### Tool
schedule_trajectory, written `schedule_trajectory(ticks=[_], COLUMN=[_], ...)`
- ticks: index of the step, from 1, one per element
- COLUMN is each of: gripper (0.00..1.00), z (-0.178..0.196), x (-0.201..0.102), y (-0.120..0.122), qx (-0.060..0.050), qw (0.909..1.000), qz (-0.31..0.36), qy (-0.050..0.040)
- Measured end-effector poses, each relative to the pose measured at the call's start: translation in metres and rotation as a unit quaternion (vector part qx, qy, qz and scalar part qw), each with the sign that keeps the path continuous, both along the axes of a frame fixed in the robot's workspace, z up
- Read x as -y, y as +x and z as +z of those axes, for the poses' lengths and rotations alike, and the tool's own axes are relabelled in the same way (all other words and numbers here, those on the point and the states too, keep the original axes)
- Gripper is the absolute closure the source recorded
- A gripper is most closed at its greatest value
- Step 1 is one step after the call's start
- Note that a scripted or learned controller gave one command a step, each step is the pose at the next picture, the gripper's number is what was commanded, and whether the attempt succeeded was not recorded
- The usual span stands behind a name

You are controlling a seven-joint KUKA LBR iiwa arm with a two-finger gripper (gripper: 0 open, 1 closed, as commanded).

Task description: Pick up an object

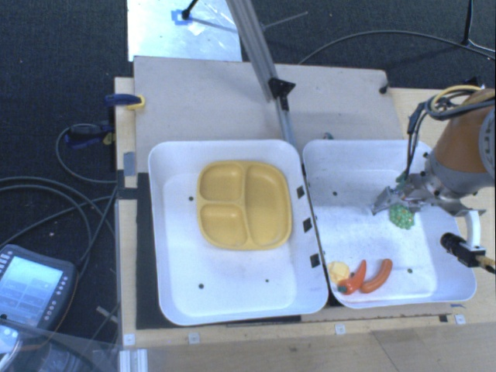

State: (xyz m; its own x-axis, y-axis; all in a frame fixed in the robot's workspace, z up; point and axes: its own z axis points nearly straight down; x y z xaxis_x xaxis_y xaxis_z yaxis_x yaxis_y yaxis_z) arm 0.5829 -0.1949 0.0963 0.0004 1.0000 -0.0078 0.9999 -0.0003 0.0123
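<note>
A small green knobbly bunch (402, 218) lies in the right bin (349, 169), toward its right side. My gripper (400, 205) is right on top of that bunch and touches or covers its upper edge, while the orange-banded wrist rises behind it to the right. Along the right bin's near wall sit a little yellow piece (339, 270), a red pepper-like item (353, 279) and an orange sausage shape (377, 275). A yellow divided plate (244, 204) lies in the left bin (174, 231).
A slanted grey pole (260, 49) reaches down from the top to the gap between the bins. Black cables and a handheld pendant (31, 289) lie on the floor to the left. The bench's wooden edge runs along the front.
</note>
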Motion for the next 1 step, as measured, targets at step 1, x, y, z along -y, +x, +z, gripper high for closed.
schedule_trajectory(ticks=[1], gripper=[1.0], z=[0.0129], x=[0.0004], y=[0.0018], qx=[0.003], qw=[1.0], qz=[0.0], qy=[-0.0003])
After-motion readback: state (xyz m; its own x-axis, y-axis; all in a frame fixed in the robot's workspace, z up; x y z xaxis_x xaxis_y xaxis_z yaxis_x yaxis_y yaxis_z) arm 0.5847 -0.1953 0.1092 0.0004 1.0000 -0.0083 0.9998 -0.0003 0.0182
